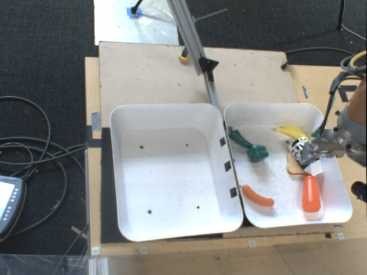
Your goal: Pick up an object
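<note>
gripper [304,153]: low in the right bin [269,116], can't tell its state
nearby: banana [292,132], orange cylinder [311,193]
farther left: green toy [249,145], orange sausage [258,196]

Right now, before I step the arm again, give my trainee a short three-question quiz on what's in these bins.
1. True or false: the green tool lies in the right bin.
2. Which object lies nearest the divider between the bins? A) yellow banana B) small orange sausage-shaped piece C) red-orange bottle-shaped piece
3. Fill in: the gripper hangs over the ___ bin.

Key: 1 true; 2 B; 3 right.
</note>
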You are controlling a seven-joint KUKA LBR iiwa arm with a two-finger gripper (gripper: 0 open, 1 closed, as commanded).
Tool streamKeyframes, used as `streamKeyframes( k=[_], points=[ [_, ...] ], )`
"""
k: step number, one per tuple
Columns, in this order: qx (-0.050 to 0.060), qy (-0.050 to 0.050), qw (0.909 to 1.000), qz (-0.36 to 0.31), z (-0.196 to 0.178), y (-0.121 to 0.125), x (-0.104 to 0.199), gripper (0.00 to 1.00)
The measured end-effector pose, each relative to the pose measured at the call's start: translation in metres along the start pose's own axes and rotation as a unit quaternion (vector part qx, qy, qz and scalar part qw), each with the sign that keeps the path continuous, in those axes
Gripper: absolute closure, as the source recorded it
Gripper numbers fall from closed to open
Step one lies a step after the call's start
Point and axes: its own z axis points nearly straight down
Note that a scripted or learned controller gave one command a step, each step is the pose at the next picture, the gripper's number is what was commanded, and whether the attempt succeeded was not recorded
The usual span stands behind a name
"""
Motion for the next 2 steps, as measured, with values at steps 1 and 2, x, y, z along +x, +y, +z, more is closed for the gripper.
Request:
streamKeyframes(
  k=[1,2],
  points=[
    [0.002,0.0,1.0,0.001,-0.016,0.002,0.0,1.0],
    [0.004,0.002,1.0,-0.002,-0.003,0.015,0.05,1.0]
  ],
)
